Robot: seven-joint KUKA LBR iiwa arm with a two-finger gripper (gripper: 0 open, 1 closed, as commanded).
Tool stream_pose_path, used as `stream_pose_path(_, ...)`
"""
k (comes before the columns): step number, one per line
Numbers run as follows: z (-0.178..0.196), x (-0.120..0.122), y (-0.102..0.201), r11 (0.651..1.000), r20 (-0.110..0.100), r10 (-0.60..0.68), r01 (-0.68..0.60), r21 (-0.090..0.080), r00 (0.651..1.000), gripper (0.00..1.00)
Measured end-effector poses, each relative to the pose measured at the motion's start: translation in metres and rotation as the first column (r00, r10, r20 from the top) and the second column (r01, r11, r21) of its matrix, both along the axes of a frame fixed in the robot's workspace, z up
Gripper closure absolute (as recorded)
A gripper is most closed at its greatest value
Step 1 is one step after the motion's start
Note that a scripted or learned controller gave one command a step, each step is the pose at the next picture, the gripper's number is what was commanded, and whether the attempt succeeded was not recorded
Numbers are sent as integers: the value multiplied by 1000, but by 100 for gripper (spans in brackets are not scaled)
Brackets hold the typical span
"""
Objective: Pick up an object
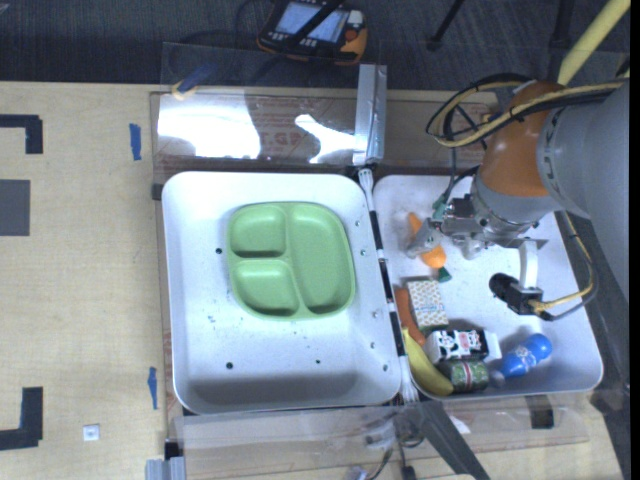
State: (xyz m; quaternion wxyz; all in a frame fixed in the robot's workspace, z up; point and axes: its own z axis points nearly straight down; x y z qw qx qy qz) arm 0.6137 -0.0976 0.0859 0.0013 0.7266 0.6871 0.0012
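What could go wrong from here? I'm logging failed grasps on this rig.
The end effector sits low over the right bin, near a small orange piece; a small target could slip out. The banana, cow-print carton, can and blue object lie crowded together, so one may get nudged or two caught.

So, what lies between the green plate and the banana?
In the camera view, the rims where both bins meet separate the green plate from the banana.

Green divided plate (292,259) in left bin (190,298); tool (440,240) over cluttered right bin (575,338).
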Motion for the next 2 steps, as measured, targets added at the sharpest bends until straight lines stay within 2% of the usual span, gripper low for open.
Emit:
stream_pose_path(1,12,2,0,1000,5,-1,1,-1,1000,100)
stream_pose_path(2,99,36,47,1000,-3,-20,20,0,1000,100)
